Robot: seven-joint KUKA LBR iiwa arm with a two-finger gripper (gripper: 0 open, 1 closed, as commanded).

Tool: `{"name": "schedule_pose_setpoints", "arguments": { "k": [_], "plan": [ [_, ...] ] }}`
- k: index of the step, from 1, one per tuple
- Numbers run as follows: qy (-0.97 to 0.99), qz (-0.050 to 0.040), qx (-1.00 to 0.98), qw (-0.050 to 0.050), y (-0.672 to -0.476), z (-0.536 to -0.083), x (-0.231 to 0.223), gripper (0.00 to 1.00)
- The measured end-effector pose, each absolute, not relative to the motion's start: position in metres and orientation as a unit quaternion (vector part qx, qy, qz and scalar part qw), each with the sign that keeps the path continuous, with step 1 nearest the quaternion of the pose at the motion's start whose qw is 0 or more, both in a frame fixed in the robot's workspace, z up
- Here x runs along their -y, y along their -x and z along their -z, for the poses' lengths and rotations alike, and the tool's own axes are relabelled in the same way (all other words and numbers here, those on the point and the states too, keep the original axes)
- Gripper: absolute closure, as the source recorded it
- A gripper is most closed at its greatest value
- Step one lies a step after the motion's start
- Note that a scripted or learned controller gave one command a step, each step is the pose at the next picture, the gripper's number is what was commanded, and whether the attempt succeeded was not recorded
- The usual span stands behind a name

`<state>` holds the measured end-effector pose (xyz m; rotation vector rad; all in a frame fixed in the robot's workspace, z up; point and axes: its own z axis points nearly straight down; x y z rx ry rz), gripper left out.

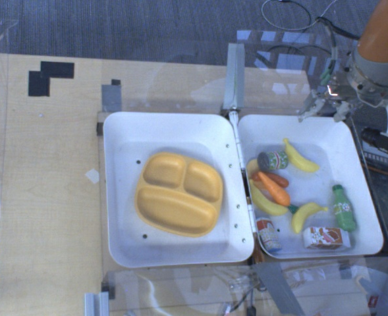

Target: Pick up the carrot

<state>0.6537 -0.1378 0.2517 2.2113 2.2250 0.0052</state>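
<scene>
Here the slim orange plastic carrot (273,186) lies wedged among yellow toy bananas (301,156); a grasp could snag those neighbours. The fingers' (325,107) opening I cannot tell.

You've got a yellow divided tray (179,193) centred in the left bin (118,176). Right bin (355,176): three bananas (300,157) (267,201) (305,214), a green bottle (343,208) at right, a dark can (271,160) lying near the upper banana, a can (267,234) and a carton (327,237) along the bottom edge.
</scene>
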Motion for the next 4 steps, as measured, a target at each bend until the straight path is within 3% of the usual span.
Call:
{"name": "schedule_pose_setpoints", "arguments": {
  "k": [1, 2, 3, 4],
  "plan": [
    [-0.753, -0.0008, -0.658, 0.001, -0.634, -0.13, 0.1, 0.0],
    [-0.742, -0.0033, -0.67, 0.003, -0.593, -0.095, 0.084, 0.0],
    [-0.775, -0.0044, -0.632, 0.005, -0.523, -0.09, 0.108, 0.0],
    [-0.774, -0.0081, -0.633, 0.007, -0.526, -0.102, 0.107, 1.0]
  ]
}}
